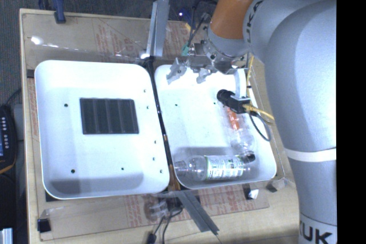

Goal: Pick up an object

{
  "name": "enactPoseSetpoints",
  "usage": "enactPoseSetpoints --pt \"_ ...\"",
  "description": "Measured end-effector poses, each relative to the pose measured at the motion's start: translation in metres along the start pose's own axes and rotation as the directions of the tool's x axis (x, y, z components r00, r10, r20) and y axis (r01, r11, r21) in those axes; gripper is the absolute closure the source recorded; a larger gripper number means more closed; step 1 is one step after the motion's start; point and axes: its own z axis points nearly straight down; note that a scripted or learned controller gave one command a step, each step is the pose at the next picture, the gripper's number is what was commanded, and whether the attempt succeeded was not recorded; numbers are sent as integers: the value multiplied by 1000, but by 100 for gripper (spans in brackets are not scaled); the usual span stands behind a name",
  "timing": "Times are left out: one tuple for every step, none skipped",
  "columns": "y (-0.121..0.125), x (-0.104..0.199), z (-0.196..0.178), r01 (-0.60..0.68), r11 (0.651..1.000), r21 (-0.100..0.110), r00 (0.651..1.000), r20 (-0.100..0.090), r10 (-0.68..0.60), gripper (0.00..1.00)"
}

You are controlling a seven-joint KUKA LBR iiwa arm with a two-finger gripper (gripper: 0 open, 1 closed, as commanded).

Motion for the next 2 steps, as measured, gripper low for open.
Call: enactPoseSetpoints --pt "-20 -88 64 -153 988 0 988 0 153 0" --pt "-60 -98 -13 97 995 -5 995 2 -97 0"
